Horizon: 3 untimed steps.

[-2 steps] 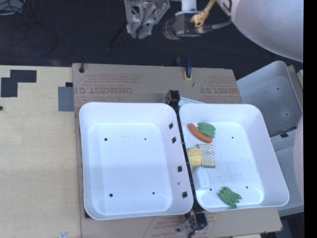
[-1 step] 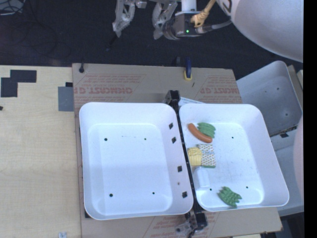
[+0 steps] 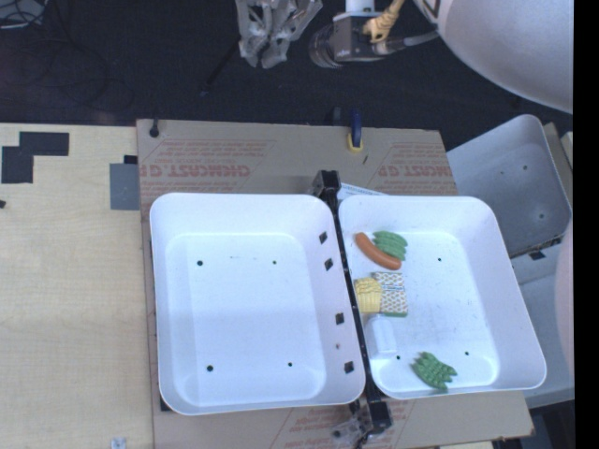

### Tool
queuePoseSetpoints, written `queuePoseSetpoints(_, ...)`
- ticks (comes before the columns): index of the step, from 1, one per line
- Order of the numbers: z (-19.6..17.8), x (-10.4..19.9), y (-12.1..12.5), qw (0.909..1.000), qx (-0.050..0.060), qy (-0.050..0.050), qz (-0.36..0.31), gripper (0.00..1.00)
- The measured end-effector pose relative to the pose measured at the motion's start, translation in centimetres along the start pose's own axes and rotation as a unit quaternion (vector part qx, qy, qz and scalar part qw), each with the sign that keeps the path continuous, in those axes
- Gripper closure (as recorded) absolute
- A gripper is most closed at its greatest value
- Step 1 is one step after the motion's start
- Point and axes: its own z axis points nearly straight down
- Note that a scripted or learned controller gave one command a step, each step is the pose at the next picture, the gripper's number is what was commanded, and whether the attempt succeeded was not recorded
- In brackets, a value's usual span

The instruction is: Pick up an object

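The right bin (image 3: 487, 297) holds several small items. An orange sausage-shaped piece (image 3: 376, 251) lies near its back left, touching a green leafy piece (image 3: 392, 243). Along the left wall sits a yellow corn-like piece (image 3: 369, 296) against a pale patterned piece (image 3: 395, 298). A second green leafy piece (image 3: 433, 370) rests by the front edge. My gripper (image 3: 272, 28) hangs high at the top of the view, beyond the back of the bins and far from all the items. Nothing shows clearly under it.
The left bin (image 3: 168, 297) stands beside the right one, with a black divider strip (image 3: 339, 288) between them. Both rest on a cardboard sheet (image 3: 234, 162) over a wooden bench (image 3: 65, 297). The arm's grey body (image 3: 510, 26) fills the top right.
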Motion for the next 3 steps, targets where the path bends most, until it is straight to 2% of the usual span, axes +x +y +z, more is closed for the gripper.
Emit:
queuePoseSetpoints(1,0.03,0.02,-0.01,1.0000,0.000,0.000,0.000,0.00)
queuePoseSetpoints(2,-0.91,0.22,-0.04,1.0000,0.000,0.000,-0.003,1.00)
queuePoseSetpoints(3,-0.87,0.25,-0.05,1.0000,0.001,0.000,-0.003,0.00)
